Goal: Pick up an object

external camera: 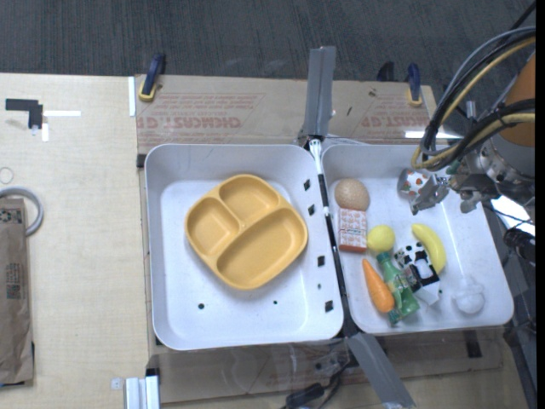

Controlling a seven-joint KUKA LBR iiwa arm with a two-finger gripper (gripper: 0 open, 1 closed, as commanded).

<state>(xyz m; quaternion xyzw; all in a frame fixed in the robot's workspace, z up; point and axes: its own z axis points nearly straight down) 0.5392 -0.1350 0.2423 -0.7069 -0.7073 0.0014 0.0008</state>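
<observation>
Pale wood bench (68, 228) fills the left of the frame, with two shallow white bins side by side at centre and right. Candidates for the pick all lie in the right bin (502, 301): a yellow banana (431, 244), a lemon (381, 239), an orange carrot (377, 285), a green packet (400, 292), a small red-and-white box (352, 228), a brownish egg-shaped thing (351, 194), a black-and-white item (419, 264) and a pale, clear lump (467, 297). All rest on the bin floor, clustered toward its lower middle.

At the bin's upper right, the gripper (423, 190) hangs above the floor near the banana's upper end. Whether it is open or closed I cannot tell, and nothing visibly rides in it. By my judgement the pick is not yet made; descent, closing and lifting remain.

Over in the left bin (170, 313) sits a yellow divided plate (247, 231).
</observation>
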